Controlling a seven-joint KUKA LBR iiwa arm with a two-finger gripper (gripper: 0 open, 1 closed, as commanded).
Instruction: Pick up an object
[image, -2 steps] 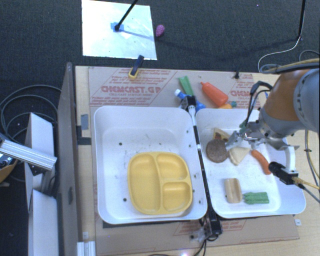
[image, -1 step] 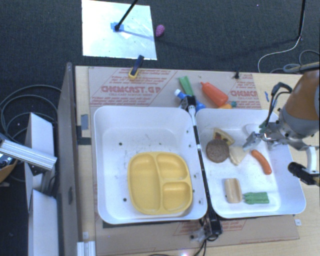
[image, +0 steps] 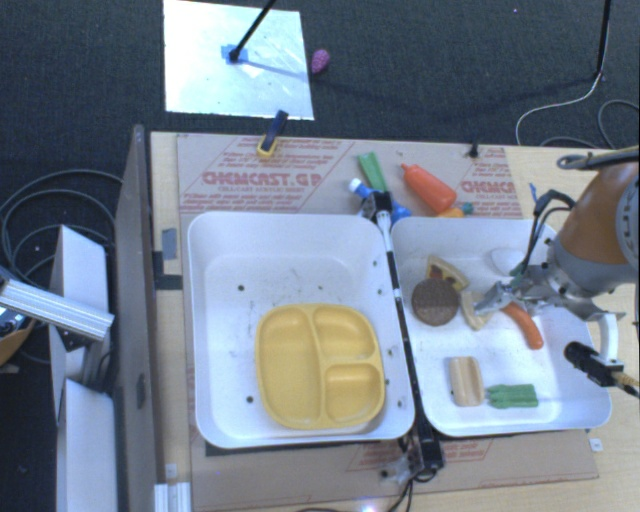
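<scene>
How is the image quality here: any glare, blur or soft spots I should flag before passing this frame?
Camera view: even lighting, faint shadows inside the left bin; the reflective sheet on the floor glares pale; overall soft and low-resolution, so the gripper over the right bin is blurry, and the small items near it lack crisp edges.

Lying in the right bin (image: 590, 405): brown round disc (image: 435, 301), orange carrot-like piece (image: 527, 327), tan block (image: 465, 381), green piece (image: 513, 396) just beside it

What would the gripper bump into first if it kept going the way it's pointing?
Probably the pale beige piece right at the gripper tips, then the brown disc just past it. Height from this slanted view is uncertain.
</scene>
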